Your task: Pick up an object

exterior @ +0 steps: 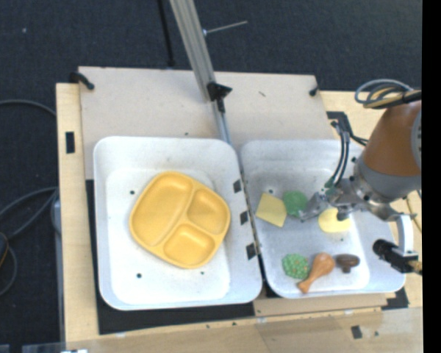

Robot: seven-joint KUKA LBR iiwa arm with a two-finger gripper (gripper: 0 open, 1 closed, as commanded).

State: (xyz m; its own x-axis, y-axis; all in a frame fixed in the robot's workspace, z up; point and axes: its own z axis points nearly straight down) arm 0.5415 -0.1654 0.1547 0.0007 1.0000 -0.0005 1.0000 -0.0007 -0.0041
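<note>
The right bin (279,157) holds several toy foods. A pale yellow wedge (272,210) lies beside a green round piece (295,200) near the bin's middle. A yellow round piece (335,223) sits to their right. At the front lie a bumpy green piece (295,265), a tan drumstick (316,271) and a small brown piece (347,261). My gripper (325,206) hangs low in the right bin, between the green round piece and the yellow round piece and just above the latter. Nothing is visibly held.
A yellow divided plate (180,219) lies in the left bin (117,160). A slanted metal post (195,39) rises behind the bins. The arm's orange band (393,142) and cables overhang the right bin's far right corner.
</note>
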